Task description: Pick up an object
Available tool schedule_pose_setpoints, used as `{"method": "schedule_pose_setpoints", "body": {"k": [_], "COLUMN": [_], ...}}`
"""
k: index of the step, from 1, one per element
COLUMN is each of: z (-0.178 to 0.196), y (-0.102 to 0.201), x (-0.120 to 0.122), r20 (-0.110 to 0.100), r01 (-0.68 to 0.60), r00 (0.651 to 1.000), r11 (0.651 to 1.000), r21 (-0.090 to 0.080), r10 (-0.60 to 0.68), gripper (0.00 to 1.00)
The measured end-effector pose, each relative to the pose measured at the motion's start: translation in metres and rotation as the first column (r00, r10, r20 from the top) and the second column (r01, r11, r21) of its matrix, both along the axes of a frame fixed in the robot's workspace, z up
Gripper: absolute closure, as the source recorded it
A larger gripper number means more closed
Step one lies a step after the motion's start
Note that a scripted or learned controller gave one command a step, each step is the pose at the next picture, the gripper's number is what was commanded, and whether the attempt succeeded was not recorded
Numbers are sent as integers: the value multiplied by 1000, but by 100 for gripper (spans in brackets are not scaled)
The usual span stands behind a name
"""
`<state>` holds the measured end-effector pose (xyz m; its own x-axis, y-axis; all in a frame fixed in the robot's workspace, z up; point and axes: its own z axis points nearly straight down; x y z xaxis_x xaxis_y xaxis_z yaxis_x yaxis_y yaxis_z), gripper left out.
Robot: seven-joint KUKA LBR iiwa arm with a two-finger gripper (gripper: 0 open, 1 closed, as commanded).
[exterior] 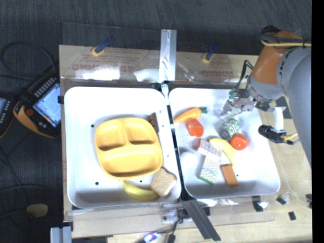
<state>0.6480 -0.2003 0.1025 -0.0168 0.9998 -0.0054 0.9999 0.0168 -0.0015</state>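
1. Two white bins: the left bin [76, 151] and the right bin [263, 171].
2. One yellow divided tray [129, 148].
3. Two bananas: one [137, 192] in the left bin, one [223, 148] in the right.
4. One slice of bread [163, 182].
5. One carrot [187, 115].
6. One tomato [239, 142].
7. One red pepper-like piece [195, 128].
8. One green-and-white can [230, 127].
9. Two small patterned packets [209, 158].
10. One brown bar [229, 175].

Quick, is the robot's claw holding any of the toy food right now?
Gripper: over the right bin, just above the green-and-white can; nothing seen between its fingers, and open or shut cannot be told.
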Motion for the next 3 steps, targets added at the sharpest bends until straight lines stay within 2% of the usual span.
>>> {"method": "schedule_pose_setpoints", "body": {"k": [1,2,3], "z": [0,-13,40], "y": [0,1,8], "x": [0,-26,-58], "r20": [0,11,1], "r01": [0,-70,-64], "r00": [1000,998,998], "r11": [1000,998,998], "r21": [-1,-1,6], "r10": [0,70,64], "gripper": [0,0,0]}}
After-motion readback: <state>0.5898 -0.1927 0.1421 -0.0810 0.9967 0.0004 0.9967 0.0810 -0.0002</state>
